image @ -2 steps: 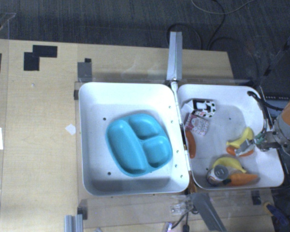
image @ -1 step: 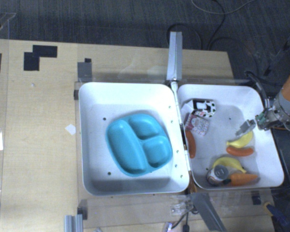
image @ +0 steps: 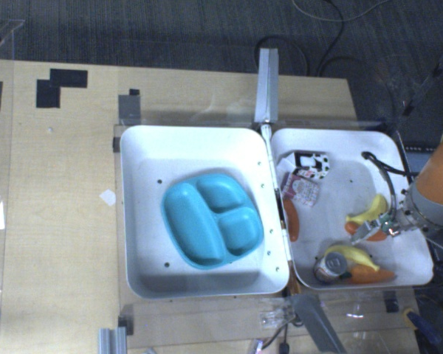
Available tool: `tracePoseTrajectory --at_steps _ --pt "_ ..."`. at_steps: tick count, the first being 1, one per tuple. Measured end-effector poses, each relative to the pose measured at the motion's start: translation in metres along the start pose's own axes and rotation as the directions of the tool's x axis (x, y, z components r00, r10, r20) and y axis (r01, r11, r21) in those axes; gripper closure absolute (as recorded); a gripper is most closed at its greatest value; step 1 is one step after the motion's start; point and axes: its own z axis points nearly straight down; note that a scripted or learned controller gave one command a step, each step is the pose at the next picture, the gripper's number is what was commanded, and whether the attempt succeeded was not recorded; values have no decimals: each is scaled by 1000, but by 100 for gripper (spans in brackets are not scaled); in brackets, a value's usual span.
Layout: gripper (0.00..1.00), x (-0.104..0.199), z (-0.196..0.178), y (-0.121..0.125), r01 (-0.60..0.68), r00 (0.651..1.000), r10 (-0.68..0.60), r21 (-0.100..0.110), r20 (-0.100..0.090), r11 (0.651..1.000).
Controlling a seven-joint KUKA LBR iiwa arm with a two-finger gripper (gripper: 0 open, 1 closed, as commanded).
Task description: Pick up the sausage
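In the right bin (image: 332,147), the sausage (image: 291,217) lies along the left wall, a reddish-brown link set lengthwise just beside the divider, with a clear crumpled wrapper (image: 304,190) touching or nearly touching its upper end and a small black-and-white spotted toy (image: 312,162) beyond that. The tool (image: 374,229) sits well apart from it, low over the opposite side of the same bin, right by a banana (image: 368,212) and an orange piece under it. Whether its fingers are spread or pressed together I cannot tell; the tip is a blur of metal against the fruit.

The main risk, as I judge it, is a grab at the wrong thing: the tool is crowded by the banana, and a closing there would take fruit, not sausage. A second cluster near the front wall, a carrot (image: 371,274) with another yellow piece and a grey round object, sits close to any sweep across the floor and could be knocked.

The sausage itself is awkward. Pressed near the wall, it leaves little room for a finger on that side, so a descent may strike the rim or pinch only an edge and let it roll. The wrapper could also get caught.

The blue divided plate (image: 210,220) in the left bin (image: 144,198) is out of the way.
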Motion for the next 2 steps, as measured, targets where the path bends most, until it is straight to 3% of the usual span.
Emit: tracePoseTrajectory --at_steps 1,2 --pt "100 0 -11 3 2 1000 -2 -6 3 1000" --pt "100 47 -156 14 41 999 -41 -3 2 999"
